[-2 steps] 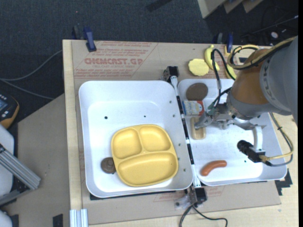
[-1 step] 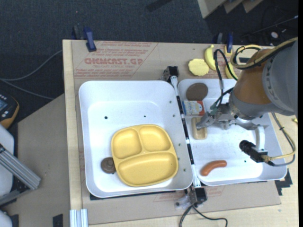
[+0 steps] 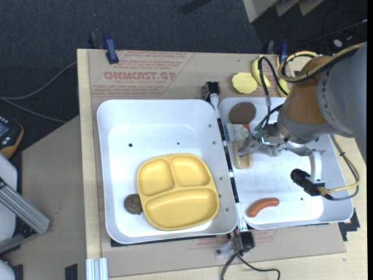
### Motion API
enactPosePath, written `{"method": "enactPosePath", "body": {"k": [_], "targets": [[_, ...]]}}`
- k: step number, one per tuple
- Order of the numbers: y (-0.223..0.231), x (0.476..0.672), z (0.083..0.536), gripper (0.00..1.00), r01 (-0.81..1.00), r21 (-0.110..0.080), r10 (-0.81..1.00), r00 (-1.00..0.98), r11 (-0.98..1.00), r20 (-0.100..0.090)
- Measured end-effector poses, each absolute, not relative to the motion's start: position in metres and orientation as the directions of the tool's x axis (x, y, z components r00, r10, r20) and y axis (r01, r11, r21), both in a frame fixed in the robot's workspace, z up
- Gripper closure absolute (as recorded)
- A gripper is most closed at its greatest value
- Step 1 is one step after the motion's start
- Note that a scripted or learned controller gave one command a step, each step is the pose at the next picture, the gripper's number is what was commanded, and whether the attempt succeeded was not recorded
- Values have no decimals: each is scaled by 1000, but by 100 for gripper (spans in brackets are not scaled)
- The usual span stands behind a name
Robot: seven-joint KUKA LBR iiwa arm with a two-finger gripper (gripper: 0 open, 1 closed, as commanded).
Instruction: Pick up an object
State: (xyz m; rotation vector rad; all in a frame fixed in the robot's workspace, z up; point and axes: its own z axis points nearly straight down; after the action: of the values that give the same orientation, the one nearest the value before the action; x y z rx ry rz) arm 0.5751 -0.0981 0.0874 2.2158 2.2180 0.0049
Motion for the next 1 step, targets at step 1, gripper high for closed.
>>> {"method": "enactPosePath", "body": {"k": [1], "targets": [[-98, 572, 88, 0, 1000, 8, 1000, 1, -1, -2]]}}
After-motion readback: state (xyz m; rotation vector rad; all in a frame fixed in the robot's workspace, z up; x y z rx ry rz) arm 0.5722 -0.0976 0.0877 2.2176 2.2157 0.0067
